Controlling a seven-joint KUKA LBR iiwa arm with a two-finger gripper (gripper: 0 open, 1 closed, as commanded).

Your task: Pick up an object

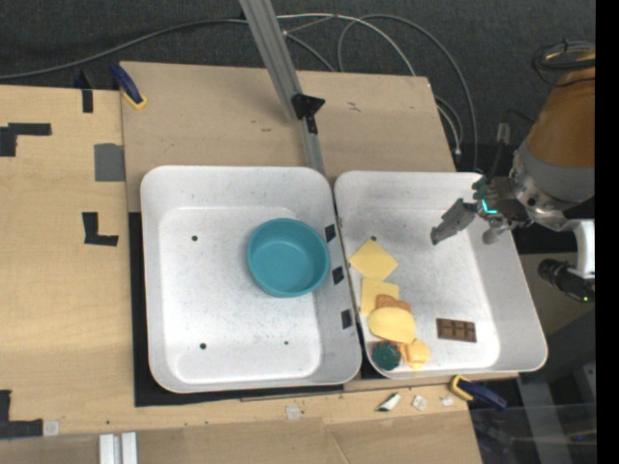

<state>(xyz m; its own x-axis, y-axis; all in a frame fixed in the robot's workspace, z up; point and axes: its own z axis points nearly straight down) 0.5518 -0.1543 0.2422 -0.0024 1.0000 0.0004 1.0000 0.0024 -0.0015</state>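
Note:
My gripper (473,228) hangs over the upper right part of the right bin (426,196), fingers spread open with nothing between them. Below and left of it lie a yellow flat square (373,259), a second yellow piece (379,293) and a yellow-orange lump (392,323). A small teal object (386,356) and a small orange piece (417,353) sit at the bin's front left corner. A brown chocolate bar (456,331) lies near the front, roughly below the gripper. A blue bowl (287,257) stands in the left bin (193,211).
A slanted metal pole (280,61) rises behind the bins, and cables (387,37) loop across the back. Yellow-blue clamps sit at the bench's back left (128,85) and front right (476,391). Small white bits (404,401) lie in front of the right bin.

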